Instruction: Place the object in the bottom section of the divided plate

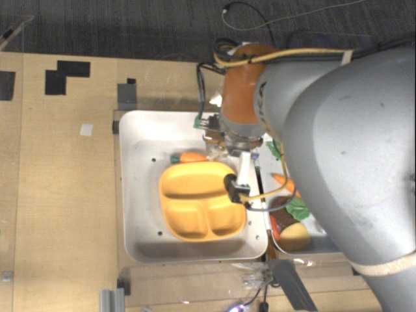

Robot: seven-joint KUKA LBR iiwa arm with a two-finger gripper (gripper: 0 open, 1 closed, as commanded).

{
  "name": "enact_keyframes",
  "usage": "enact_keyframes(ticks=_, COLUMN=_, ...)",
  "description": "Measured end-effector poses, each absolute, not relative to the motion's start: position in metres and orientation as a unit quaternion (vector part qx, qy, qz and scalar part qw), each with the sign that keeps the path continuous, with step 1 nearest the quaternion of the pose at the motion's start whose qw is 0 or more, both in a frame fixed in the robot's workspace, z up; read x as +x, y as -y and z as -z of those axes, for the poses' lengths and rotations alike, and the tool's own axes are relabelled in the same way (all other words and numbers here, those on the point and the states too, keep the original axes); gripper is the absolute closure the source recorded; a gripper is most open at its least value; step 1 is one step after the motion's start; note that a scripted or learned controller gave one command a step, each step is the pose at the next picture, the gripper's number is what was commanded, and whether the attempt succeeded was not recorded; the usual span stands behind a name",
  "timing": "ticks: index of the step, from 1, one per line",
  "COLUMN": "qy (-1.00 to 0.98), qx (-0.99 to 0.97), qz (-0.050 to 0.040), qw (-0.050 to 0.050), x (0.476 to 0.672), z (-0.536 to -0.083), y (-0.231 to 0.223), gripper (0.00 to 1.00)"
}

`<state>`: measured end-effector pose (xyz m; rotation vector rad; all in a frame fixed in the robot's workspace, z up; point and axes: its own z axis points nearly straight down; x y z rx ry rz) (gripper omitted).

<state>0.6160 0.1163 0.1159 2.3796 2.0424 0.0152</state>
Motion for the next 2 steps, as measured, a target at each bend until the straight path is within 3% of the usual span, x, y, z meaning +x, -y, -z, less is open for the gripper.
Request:
enact_keyframes(ticks=1, qy=-0.613, qx=0.79, qz=-0.0172, qw=0.011, x=0.574, z=-0.096, y=-0.18, gripper=1.0)
enact_keyframes(ticks=2, qy=-0.73, qx=0.683, qz=-0.0008, qw=0.001, x=0.596, z=-0.176, y=-0.186, gripper=1.0)
